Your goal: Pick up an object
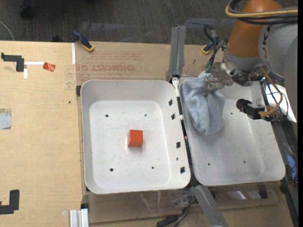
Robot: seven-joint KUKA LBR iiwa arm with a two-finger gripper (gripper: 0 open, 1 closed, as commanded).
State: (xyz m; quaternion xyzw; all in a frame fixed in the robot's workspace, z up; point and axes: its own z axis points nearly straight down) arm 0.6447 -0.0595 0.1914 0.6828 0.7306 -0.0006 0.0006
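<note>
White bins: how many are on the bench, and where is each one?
2. The left bin holds an orange block. The right bin holds a grey cloth, under the gripper.

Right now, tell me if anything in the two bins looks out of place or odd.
The light blue cloth in the right bin is bunched, draped up the bin's left wall by the divider, not lying flat. The gripper sits at its top edge. The orange block in the left bin looks ordinary.
</note>
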